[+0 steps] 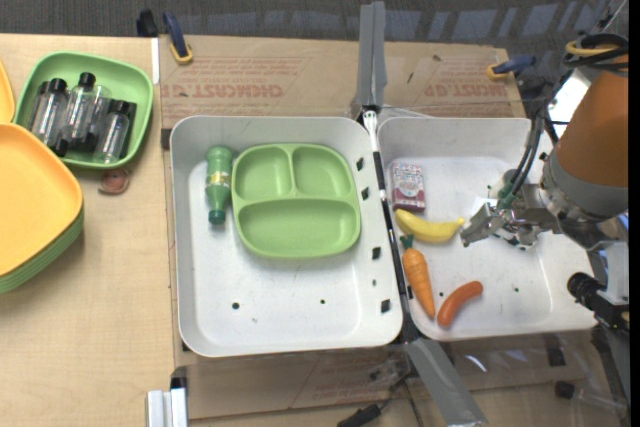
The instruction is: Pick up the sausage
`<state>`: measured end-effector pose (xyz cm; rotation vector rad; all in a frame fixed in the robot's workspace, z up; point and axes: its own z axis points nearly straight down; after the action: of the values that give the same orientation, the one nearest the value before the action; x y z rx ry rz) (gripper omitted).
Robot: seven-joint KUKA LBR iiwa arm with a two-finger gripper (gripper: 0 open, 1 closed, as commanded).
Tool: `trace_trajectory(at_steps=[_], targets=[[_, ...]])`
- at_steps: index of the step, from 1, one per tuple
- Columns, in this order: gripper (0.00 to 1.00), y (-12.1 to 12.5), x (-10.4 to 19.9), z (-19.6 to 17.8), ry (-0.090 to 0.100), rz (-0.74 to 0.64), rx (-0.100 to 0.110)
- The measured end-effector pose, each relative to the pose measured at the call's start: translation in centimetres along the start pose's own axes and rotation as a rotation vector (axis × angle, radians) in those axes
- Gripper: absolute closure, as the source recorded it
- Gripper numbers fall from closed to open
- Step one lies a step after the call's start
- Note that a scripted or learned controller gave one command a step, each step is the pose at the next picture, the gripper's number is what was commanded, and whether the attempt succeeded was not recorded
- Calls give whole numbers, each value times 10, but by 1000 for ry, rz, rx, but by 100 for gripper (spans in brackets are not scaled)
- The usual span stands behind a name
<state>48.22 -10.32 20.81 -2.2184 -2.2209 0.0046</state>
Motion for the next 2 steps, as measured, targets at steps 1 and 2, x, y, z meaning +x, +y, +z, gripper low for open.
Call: trace_trajectory(at_steps=[1,2], targets=[[0,13,-30,117,1,-311,-2],[100,13,-31,108,1,-306,-1]])
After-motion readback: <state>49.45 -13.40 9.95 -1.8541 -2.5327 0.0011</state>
